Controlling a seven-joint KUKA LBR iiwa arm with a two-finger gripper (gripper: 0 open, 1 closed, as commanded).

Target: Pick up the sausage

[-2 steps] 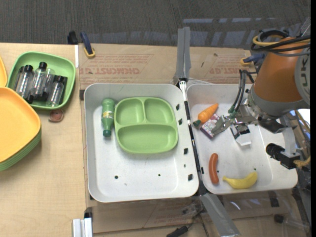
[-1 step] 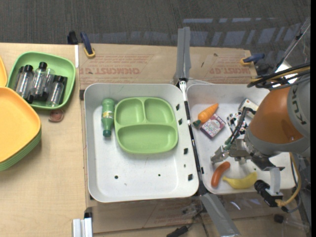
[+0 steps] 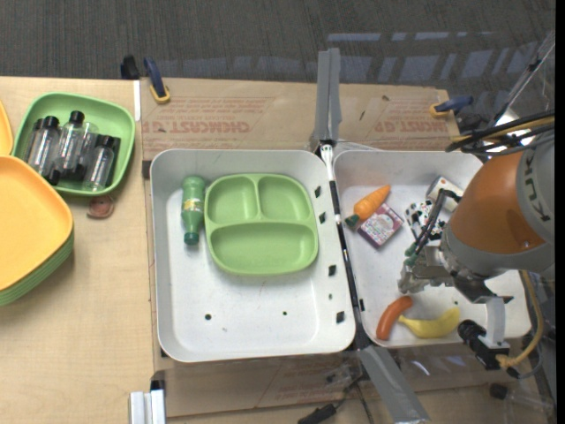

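Observation:
The sausage [image 3: 392, 316], orange-red and slightly curved, lies near the front edge of the right bin [image 3: 353, 237], touching the left end of a yellow banana [image 3: 431, 325]. My gripper [image 3: 411, 278] hangs just above and to the right of the sausage's upper end, low in the bin. The arm's orange band and grey wrist cover much of the bin's right half. Nothing shows between the fingers.
A carrot [image 3: 372, 201], a pink-purple box [image 3: 380, 228] and a black-and-white item [image 3: 420, 212] lie at the back of the right bin. The left bin [image 3: 256, 325] holds a green divided plate [image 3: 261, 223] and a green bottle [image 3: 192, 207]. Yellow plates and a green tray of bottles sit at far left.

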